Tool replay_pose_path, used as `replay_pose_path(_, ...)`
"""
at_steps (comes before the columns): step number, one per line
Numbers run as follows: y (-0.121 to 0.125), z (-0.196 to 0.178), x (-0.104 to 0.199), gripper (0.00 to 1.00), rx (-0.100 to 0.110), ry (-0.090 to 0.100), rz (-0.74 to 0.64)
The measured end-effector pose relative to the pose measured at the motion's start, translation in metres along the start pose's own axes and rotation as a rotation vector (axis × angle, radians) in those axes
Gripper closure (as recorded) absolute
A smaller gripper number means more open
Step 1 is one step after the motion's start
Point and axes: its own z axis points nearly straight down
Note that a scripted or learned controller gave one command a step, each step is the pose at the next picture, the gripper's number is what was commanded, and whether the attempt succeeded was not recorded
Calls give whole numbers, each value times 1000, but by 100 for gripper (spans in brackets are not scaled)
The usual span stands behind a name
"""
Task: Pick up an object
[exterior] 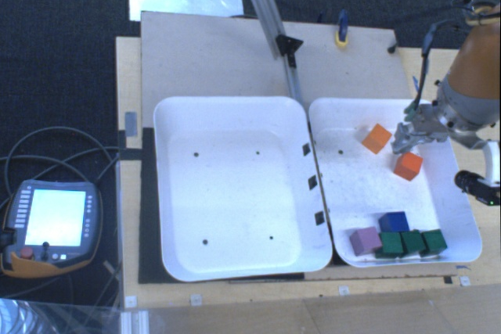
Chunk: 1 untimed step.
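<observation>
I was a grey arm with an orange band, reaching in from the right side of an overhead view of a bench with two shallow white bins side by side. My gripper [409, 138] hung over the right bin [344, 192], in its upper right part. From this angle I could not tell whether my fingers were apart or together, and nothing was visibly held between them. Two orange blocks lay close to me: the first orange cube [376, 138] sat just to the left of my gripper, tilted, and the second orange cube [408, 166] sat just below my fingertips, very near or perhaps touching, though the view did not settle which. Well apart from these, along the near edge of the same bin, a cluster of blocks sat packed together: a pink block [364, 240] at the left, a blue block [394, 221] behind, and a row of green blocks [411, 243] touching one another to the right. The left bin [235, 192] was beside it, their rims meeting in the middle. A handheld control pendant [51, 227] with a bright screen rested on the dark floor at far left, its cable looping around it.
</observation>
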Motion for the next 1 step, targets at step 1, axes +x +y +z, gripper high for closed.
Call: replay_pose_path(1,-7,-52,1,100,1,0,-1)
